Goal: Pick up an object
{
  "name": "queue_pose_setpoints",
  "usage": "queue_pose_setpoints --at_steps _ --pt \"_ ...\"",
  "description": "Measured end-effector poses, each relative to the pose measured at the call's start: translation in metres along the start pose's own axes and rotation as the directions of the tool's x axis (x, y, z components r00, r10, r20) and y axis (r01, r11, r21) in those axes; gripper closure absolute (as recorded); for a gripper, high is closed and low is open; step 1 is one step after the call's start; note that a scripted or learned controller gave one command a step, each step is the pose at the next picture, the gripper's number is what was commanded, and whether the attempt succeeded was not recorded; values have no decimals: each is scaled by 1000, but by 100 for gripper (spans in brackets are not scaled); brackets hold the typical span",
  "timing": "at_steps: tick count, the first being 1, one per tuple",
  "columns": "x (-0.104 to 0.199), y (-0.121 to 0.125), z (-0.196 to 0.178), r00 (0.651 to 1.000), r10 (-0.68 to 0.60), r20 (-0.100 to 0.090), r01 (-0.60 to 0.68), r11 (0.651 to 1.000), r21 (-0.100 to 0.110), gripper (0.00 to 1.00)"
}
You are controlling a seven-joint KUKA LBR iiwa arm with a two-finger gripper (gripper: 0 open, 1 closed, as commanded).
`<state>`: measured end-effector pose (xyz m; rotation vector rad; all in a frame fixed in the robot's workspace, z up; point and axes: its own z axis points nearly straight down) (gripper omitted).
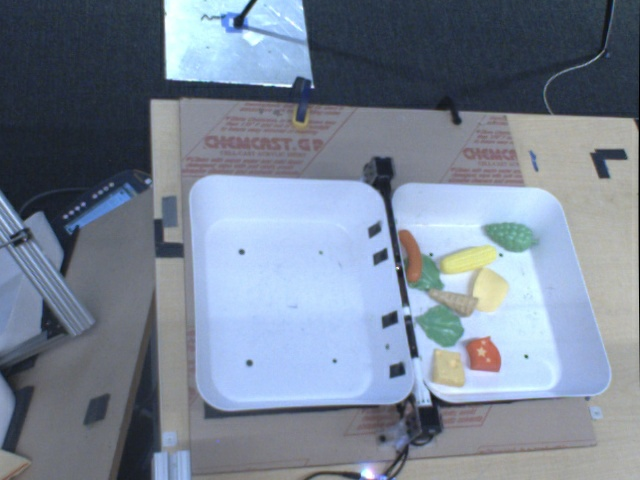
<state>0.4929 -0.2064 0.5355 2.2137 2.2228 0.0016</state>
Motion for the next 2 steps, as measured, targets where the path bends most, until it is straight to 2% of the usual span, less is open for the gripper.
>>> queue_pose_setpoints --at_steps 1,2 --pt "0 14 0 1000 -1 0 1 1000 0 100" --pt "1 1 0 1000 1 -1 -1 1000 1 100"
